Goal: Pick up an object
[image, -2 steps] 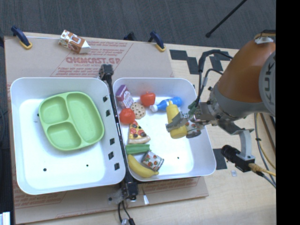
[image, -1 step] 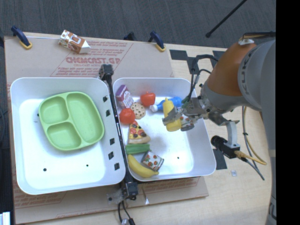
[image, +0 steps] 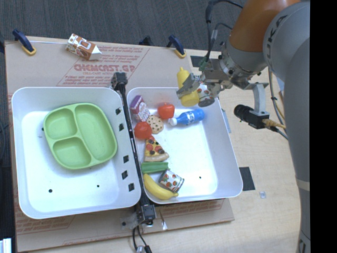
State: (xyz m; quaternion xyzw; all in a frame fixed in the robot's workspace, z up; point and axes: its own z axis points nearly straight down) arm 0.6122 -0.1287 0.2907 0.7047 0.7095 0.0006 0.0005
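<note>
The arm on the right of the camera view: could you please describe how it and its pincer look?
The arm is bulky and rounded, with smooth grey casings and a glossy orange band above the wrist. Thin black cables loop from its upper side down to the wrist. The wrist is a cluster of grey metal parts that ends in the pincer, small and metallic grey. I can make out no markings on the casings.

The grey arm with its orange band (image: pixel 263 15) is cut off by the top edge. The two-finger gripper (image: pixel 196 91) overlaps a yellow plastic object (image: pixel 184 78) at the far rim of the right shallow white bin (image: pixel 224 157); the object's shape and the finger contact cannot be resolved. A yellow toy banana (image: pixel 157 190) is partly covered by a small printed can (image: pixel 171 182). The small printed carton (image: pixel 81 46) on the cardboard bears lettering too small to read.
</note>
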